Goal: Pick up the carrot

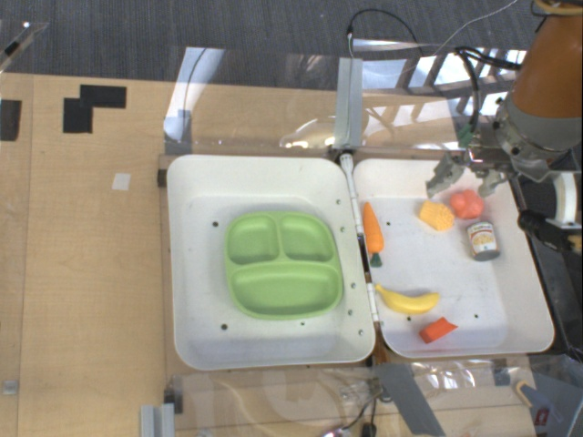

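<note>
The carrot is orange with a green stem end and lies lengthwise along the left wall of the right bin. My gripper hangs over the far part of that bin, well to the right of the carrot, with its two grey fingers spread open and nothing between them. A red round fruit lies just below the fingers.
A yellow block, a small jar, a banana and an orange-red wedge share the right bin. The left bin holds a green divided plate. Cables run behind the bins.
</note>
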Robot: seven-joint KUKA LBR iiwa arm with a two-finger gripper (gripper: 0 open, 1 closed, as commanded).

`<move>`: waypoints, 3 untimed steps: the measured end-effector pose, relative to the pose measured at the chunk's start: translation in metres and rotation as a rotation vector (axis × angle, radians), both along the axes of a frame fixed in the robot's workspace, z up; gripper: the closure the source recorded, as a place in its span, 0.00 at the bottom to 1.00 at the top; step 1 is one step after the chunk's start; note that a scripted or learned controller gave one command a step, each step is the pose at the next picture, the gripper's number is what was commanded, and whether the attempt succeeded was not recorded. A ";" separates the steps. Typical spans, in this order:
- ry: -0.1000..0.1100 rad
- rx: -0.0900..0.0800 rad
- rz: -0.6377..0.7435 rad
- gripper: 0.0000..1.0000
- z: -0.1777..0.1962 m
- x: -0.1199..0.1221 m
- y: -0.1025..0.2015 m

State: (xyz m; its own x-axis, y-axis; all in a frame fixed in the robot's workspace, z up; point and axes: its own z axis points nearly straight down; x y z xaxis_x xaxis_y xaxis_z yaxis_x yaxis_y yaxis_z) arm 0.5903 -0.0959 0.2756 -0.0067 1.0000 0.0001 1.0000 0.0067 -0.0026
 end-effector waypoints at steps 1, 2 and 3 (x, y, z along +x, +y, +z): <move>0.000 0.001 0.247 0.00 -0.095 0.028 0.050; -0.010 -0.005 0.177 0.00 -0.173 -0.007 0.004; -0.017 -0.016 0.531 0.00 -0.184 0.029 -0.002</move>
State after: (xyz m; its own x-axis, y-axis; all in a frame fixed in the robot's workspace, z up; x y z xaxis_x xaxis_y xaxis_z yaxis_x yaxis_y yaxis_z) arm 0.6195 -0.0976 0.0916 -0.5119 0.8588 -0.0193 0.8589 0.5121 0.0099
